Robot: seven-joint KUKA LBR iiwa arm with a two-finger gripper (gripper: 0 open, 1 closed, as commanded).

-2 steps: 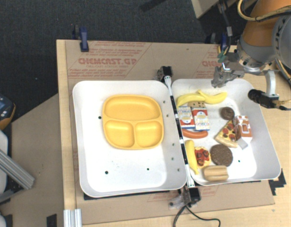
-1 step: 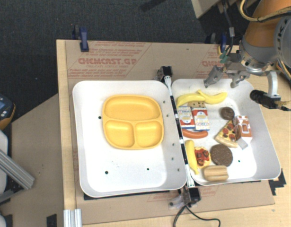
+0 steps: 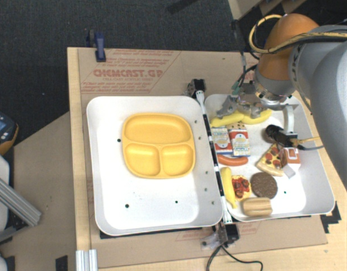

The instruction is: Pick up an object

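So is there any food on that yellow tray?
No. The yellow tray lies bare in the left bin; the food sits in the right bin.

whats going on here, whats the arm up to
A grey KUKA arm with an orange band reaches in from the right, and its gripper is down at the far end of the right bin, right over a banana. That bin is crowded with toy food: two small cartons, a hot dog, a pizza slice, a brown cookie and a bread roll. The left bin holds a yellow divided tray. Nothing is visibly lifted yet.
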